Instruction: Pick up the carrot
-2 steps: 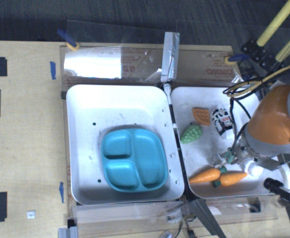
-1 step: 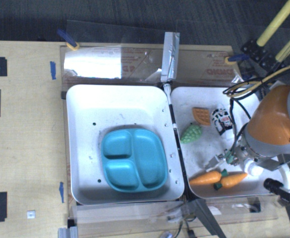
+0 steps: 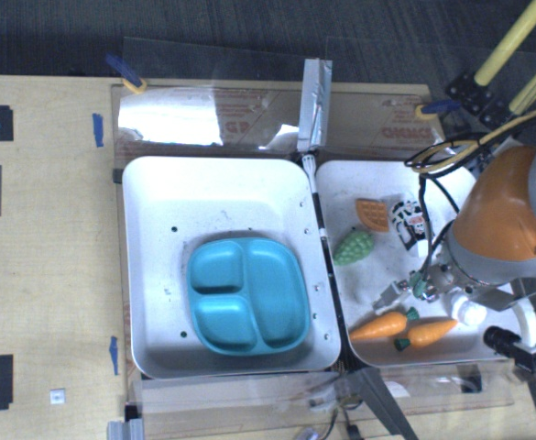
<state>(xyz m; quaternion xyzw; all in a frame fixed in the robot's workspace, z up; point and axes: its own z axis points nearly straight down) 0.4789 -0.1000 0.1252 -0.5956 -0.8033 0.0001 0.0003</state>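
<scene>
Nearest the camera, along the near wall of the right bin, lies a carrot, orange, on its side, its thin end toward the divider between the two bins. A second carrot lies just beside it, farther from the divider, pointing the opposite way. The two meet at their thick ends, where the dark green tops show, and they seem to touch there.

My gripper hangs just beyond that pair, over the white floor of the same bin, close above the spot where the two thick ends meet. Whether it is open or closed I cannot tell, since my wrist and its cables cover much of it, and I see nothing held in it. A thin silver part reaches from it toward the first carrot, but I cannot say that it touches.

Farther back in this bin sit a green knobbly lump, an orange wafer and a small black-and-white thing, all well apart from the carrots.

The left bin holds a blue divided plate near its near wall, lying flat.
</scene>
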